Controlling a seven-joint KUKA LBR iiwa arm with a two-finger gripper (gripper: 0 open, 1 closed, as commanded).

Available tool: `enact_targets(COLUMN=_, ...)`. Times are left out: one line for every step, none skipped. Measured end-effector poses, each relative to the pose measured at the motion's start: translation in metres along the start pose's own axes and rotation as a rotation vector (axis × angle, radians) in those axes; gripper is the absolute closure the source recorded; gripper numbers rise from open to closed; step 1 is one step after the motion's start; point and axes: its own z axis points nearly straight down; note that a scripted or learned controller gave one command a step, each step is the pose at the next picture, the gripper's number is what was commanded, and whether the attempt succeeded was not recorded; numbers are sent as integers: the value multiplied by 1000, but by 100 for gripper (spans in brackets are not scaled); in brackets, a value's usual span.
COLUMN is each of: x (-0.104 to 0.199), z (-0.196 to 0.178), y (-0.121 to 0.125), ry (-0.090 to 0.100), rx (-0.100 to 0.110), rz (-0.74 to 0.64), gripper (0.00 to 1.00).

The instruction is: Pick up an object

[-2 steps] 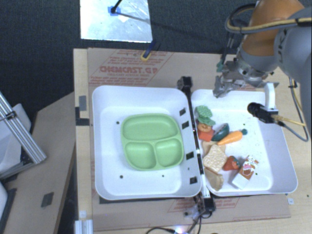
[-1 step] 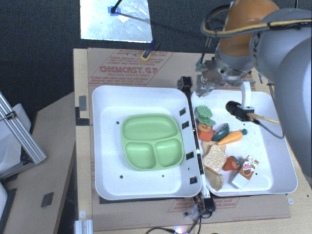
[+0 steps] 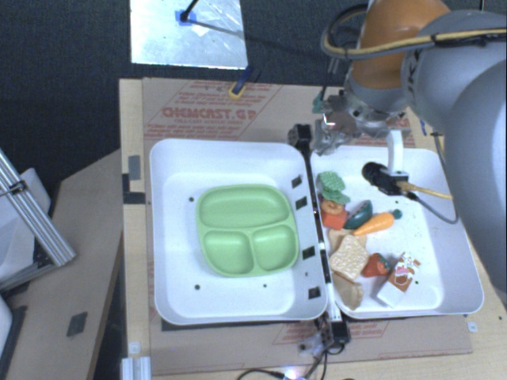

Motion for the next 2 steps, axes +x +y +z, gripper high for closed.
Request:
enact_targets(x=-13, z=-10, y=9, ry=0, rx=0, rz=5, gripper=100)
enact_targets(x=-10, z=3, y=15, ry=-1, rx=1, rz=2, gripper=100)
